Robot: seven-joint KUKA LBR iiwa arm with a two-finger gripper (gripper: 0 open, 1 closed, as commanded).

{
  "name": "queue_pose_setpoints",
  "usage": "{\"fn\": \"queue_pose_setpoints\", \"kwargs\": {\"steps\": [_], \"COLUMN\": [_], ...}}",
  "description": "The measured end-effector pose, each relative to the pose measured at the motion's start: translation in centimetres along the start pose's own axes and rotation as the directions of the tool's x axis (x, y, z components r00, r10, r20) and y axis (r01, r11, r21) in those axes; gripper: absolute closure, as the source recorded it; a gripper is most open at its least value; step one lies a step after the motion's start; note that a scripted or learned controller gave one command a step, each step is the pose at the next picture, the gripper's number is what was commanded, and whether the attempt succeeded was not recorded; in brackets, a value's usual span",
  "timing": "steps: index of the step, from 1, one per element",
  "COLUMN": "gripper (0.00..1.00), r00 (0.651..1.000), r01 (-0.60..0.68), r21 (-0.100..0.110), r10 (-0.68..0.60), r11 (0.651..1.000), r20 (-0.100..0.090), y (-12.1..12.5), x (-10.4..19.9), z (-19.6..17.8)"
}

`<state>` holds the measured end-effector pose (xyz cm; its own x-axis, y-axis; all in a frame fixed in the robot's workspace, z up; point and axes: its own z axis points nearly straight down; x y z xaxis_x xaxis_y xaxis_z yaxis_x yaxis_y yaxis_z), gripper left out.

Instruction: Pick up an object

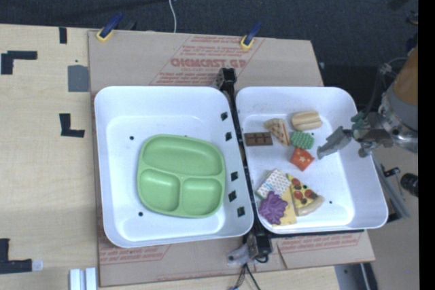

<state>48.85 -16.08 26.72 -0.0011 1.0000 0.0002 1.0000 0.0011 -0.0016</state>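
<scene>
One pincer (329, 146), reaching in from the right on the grey arm (397, 120), low over the right side of the right bin (353, 104). Cannot tell whether clenched or released; too small and blurred. Seen gripping nothing. Just left of its tip: red block (302, 159), with green block (302, 140) touching it above. Further up, bread roll (306, 120); left of that, tan wedge (277, 130) and brown chocolate bar (257, 140) near the bin's left wall. Toward the front edge, a cluster lying close together: pizza slice (307, 196), speckled white cracker (274, 181), and what looks like a purple grape bunch (272, 207). Beyond the divide, left bin (163, 93) bearing a green divided plate (181, 175), well apart from the pincer.
</scene>
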Motion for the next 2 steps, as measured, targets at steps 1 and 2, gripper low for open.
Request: {"fn": "queue_pose_setpoints", "kwargs": {"steps": [1, 2], "gripper": [0.00, 0.00], "r00": [1.000, 1.000], "r01": [0.003, -0.001], "r21": [0.005, -0.002], "r10": [-0.003, 0.001], "r11": [1.000, 1.000], "r20": [-0.001, 0.002], "y": [7.5, 7.3], "x": [1.0, 2.3], "z": [11.4, 18.6]}}
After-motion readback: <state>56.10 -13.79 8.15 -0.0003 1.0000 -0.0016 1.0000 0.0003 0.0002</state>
